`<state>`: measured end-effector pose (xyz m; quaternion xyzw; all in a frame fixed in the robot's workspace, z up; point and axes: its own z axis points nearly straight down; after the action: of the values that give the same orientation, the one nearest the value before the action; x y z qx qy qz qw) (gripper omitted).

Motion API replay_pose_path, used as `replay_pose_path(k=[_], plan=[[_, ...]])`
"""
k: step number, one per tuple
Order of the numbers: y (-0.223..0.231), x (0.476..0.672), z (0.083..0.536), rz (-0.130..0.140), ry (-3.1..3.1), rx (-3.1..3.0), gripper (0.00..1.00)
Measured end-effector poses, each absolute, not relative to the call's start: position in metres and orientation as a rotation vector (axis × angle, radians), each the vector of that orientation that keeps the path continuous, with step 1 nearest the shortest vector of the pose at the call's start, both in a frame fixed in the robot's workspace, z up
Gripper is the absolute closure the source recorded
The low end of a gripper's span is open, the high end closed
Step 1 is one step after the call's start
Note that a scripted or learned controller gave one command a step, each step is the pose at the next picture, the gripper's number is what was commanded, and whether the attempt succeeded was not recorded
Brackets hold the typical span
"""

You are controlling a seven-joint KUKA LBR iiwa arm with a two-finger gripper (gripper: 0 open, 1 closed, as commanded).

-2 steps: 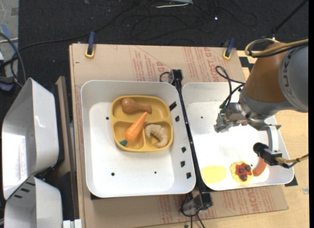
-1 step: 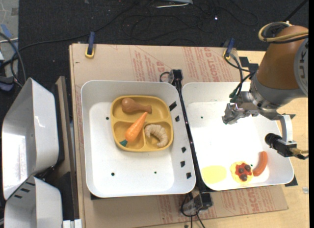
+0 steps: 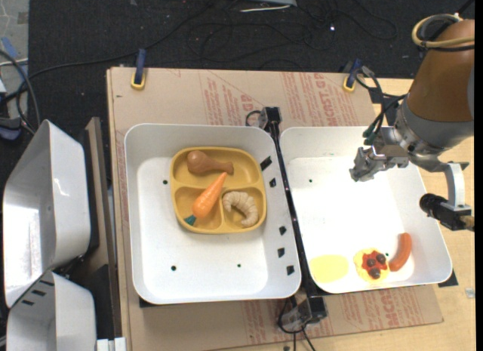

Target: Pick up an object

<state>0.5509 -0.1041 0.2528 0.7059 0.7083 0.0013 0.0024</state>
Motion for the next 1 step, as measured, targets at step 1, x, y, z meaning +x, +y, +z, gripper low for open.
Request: replay_pose_path(k=[1], plan=[[-0.0510,0.5453,0.2592,0.002,2.231,2.213,1.00]])
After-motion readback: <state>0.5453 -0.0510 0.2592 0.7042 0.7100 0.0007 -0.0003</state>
